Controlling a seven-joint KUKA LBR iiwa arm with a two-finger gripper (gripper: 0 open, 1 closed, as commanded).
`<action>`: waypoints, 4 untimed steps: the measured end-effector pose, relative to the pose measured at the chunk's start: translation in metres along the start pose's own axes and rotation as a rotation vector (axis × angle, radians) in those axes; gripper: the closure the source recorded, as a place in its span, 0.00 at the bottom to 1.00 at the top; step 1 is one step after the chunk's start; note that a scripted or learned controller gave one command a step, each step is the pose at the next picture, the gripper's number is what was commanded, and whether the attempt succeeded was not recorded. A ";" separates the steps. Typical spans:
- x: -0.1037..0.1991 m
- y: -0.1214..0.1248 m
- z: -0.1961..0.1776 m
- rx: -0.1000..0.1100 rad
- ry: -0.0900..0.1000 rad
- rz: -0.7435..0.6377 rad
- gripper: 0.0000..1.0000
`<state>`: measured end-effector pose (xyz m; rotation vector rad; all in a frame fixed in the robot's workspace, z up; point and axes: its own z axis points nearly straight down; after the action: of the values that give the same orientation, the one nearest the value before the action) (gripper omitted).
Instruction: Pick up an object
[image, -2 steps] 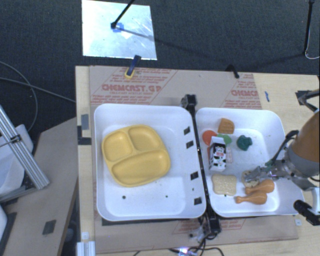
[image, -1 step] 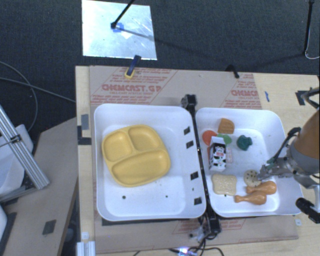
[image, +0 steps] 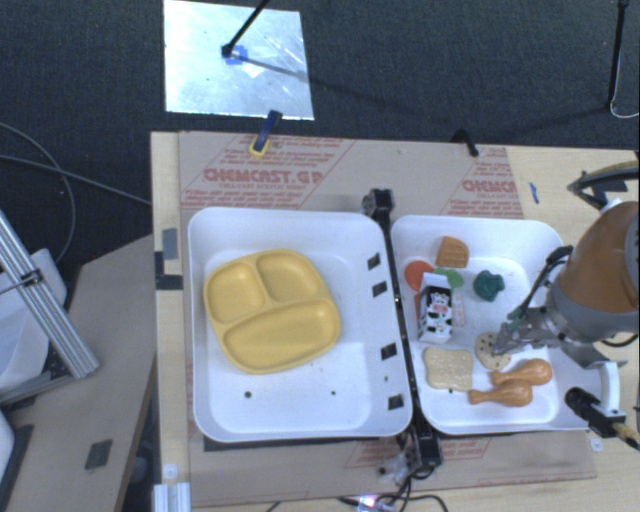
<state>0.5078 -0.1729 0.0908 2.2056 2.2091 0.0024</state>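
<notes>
Your gripper (image: 497, 347) hung directly over the cookie (image: 489, 351), drumsticks (image: 512, 384) just beyond; jaw state I could not tell.

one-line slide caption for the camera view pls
KUKA arm's pincer lowered among toy foods in the right bin; yellow divided plate sits in the left bin.

Grey arm (image: 600, 290) reaching from right (orange band above wrist), gripper (image: 497, 345) lowered

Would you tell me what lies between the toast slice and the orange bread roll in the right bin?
In the camera view, a cow-print carton lies between the toast slice and the orange bread roll.
</notes>
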 end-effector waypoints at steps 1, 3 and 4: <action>0.027 -0.011 -0.001 -0.010 -0.002 0.000 1.00; 0.207 -0.018 -0.125 0.011 0.015 -0.008 1.00; 0.278 -0.016 -0.216 0.004 0.019 -0.012 1.00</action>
<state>0.4877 0.1075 0.3026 2.2035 2.2340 0.0179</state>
